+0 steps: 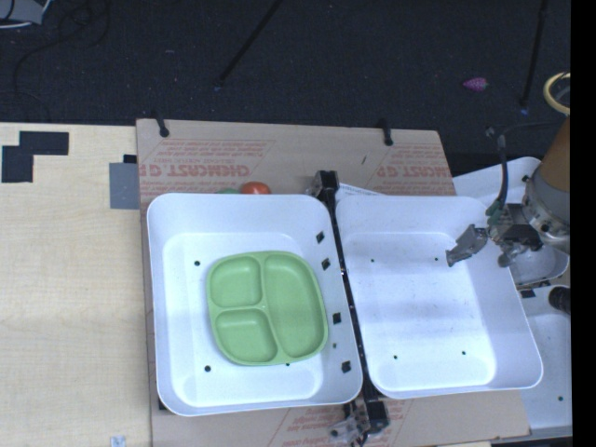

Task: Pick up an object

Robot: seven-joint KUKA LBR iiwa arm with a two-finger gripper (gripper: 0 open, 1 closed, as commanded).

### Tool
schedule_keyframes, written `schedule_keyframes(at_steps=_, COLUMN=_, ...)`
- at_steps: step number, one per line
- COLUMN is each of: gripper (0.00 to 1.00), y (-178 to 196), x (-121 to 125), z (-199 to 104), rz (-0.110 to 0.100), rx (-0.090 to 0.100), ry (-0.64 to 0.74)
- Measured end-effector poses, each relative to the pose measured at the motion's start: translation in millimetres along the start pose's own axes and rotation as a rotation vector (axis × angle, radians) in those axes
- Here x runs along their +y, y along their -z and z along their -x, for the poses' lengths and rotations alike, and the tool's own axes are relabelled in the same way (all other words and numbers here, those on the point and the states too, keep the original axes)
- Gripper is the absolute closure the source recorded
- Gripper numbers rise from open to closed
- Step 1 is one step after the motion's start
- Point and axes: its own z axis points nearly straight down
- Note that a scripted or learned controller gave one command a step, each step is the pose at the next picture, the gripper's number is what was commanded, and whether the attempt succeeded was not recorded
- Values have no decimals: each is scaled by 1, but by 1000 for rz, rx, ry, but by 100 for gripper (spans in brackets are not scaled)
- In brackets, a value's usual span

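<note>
Pale wood bench and brown cardboard carry two white bins side by side. At the right bin's far right rim hangs the gripper; whether it is spread or pressed together cannot be told, and nothing is seen in it. Well apart to its left, across the divider, the green plate lies flat in the left bin. It is a rounded, three-section plate, its long side slightly tilted. A small red thing sits behind that bin.
</note>
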Motion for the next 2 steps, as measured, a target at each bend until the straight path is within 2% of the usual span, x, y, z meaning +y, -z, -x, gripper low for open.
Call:
schedule_keyframes(at_steps=1, gripper=0, y=8, x=2, z=0, rz=14, rx=-3, ry=3)
schedule_keyframes(at_steps=2, gripper=0, y=-37, x=2, z=4, rz=9, rx=-2, ry=2)
